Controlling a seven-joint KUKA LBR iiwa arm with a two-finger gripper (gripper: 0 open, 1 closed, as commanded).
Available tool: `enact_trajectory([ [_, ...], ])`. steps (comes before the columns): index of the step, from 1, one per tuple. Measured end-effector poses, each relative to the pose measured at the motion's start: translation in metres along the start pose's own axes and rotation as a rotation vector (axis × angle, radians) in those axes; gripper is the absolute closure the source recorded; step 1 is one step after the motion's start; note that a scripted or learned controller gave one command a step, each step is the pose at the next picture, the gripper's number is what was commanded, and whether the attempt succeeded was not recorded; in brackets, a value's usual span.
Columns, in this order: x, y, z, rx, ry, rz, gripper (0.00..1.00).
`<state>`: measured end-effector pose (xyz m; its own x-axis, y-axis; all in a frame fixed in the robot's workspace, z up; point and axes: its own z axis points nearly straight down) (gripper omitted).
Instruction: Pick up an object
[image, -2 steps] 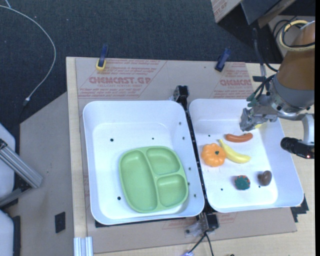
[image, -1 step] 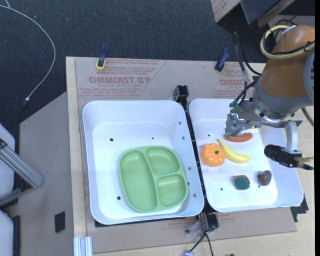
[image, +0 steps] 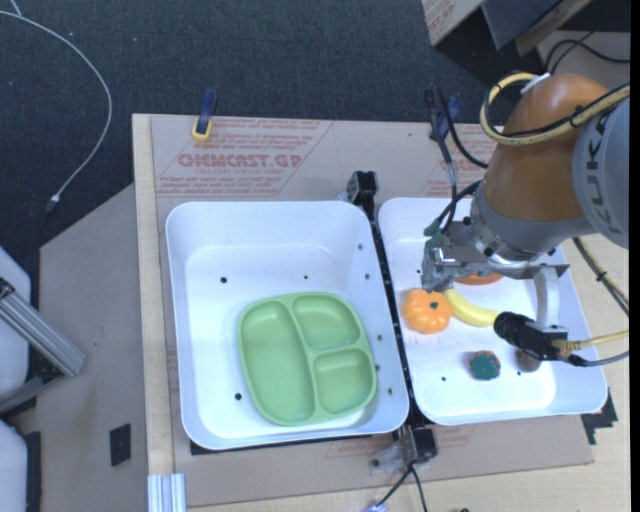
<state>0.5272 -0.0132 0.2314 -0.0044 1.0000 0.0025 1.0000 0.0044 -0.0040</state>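
In the right bin (image: 520, 400) lie an orange pumpkin-like toy (image: 427, 312), a yellow banana (image: 472, 310), a small teal object (image: 485, 366) and an orange-red piece (image: 480, 278) mostly hidden under the arm. My gripper (image: 440, 272) hangs low over the bin's upper left part, just above the pumpkin and the banana's left end. The wrist body hides its tips.
The left bin (image: 200, 260) holds a green three-compartment tray (image: 305, 356). A black cable fitting (image: 525, 335) hangs over the right bin near the teal object. Clamps (image: 362, 186) sit where the bins meet, and a yellow-blue clamp (image: 205, 116) is on the board's far edge.
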Motion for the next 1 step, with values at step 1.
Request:
enact_trajectory([
  [1, 0.0510, -0.0078, -0.0068, -0.002, 0.000, -0.002, 1.00],
])
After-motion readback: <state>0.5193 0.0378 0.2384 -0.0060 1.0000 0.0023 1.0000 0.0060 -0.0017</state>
